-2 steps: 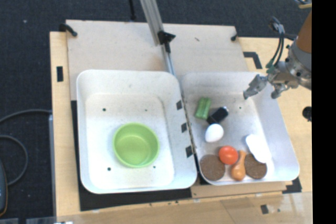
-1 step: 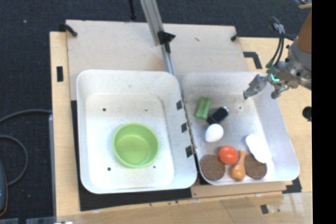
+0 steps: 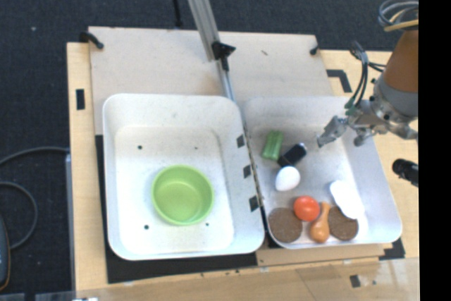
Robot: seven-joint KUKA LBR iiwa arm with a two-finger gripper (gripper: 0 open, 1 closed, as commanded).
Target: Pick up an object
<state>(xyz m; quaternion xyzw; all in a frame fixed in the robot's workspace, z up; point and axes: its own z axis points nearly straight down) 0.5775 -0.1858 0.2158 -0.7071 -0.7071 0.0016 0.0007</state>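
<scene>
My gripper [image 3: 344, 136] hangs over the upper right part of the right bin [image 3: 310, 113], open, with nothing between its fingers. Below and to its left lie a green block [image 3: 273, 145], a black object [image 3: 292, 153] and a white egg [image 3: 287, 178]. Along the bin's front edge sit a red tomato [image 3: 306, 208], an orange piece [image 3: 321, 225], two brown discs [image 3: 285, 223] [image 3: 343, 226] and a white object [image 3: 347, 199]. The gripper touches none of them.
The left bin [image 3: 127, 116] holds a green bowl [image 3: 182, 194]. A metal pole [image 3: 201, 3] slants down from the top to the gap between the bins. The arm's orange band [image 3: 403, 67] is at the right edge.
</scene>
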